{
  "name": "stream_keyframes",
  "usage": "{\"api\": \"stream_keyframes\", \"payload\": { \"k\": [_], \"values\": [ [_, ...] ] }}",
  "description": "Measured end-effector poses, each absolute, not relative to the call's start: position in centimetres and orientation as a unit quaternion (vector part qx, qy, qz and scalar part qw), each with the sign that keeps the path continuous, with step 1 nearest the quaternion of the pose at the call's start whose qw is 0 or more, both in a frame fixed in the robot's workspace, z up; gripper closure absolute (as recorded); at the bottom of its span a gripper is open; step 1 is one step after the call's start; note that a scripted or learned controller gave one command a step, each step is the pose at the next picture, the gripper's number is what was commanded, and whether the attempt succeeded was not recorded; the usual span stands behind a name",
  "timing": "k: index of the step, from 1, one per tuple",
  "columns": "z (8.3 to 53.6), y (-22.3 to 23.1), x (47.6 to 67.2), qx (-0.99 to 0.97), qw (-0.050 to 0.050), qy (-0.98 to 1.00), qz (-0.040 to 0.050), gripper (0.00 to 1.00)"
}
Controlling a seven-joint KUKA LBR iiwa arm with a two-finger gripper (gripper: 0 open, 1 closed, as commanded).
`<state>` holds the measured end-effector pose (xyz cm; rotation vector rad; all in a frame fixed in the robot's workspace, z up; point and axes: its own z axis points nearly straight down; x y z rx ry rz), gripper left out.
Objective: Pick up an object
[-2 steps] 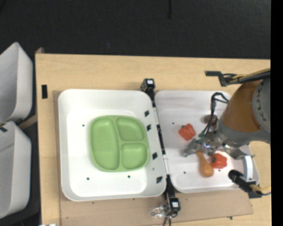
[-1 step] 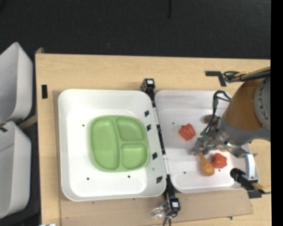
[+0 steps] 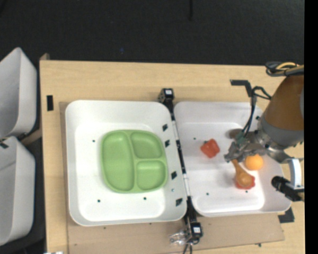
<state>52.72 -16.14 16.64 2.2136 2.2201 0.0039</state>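
**Three small, light pieces in the right bin, gripper low among them**

You have two white bins side by side: the left bin (image 3: 85, 205) carries a green divided plate (image 3: 133, 160), and the right bin (image 3: 212, 115) holds everything worth picking. The arm (image 3: 286, 107) reaches in from the right, with the gripper (image 3: 237, 151) low over the right bin's floor; whether it is parted, closed or clamped on anything you cannot tell from this angle.

Just beside it lies a tan-handled piece with an orange-red end (image 3: 243, 177), likely rigid plastic and light; take it across the narrow handle. The orange ball (image 3: 254, 162) touches the gripper's side and looks smooth, so expect it to roll away. The red block (image 3: 210, 148) sits apart, chunky and probably the surest grip across its flat sides.
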Motion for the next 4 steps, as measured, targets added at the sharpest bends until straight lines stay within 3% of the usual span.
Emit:
{"api": "stream_keyframes", "payload": {
  "k": [1,3,4],
  "values": [
    [21.5,-16.3,52.9,0.706,0.003,0.708,0.0013,1.00],
    [20.9,-6.5,54.3,0.705,0.000,0.710,0.0010,1.00],
    [20.6,-1.4,53.9,0.705,-0.001,0.709,-0.0001,1.00]
  ]
}}
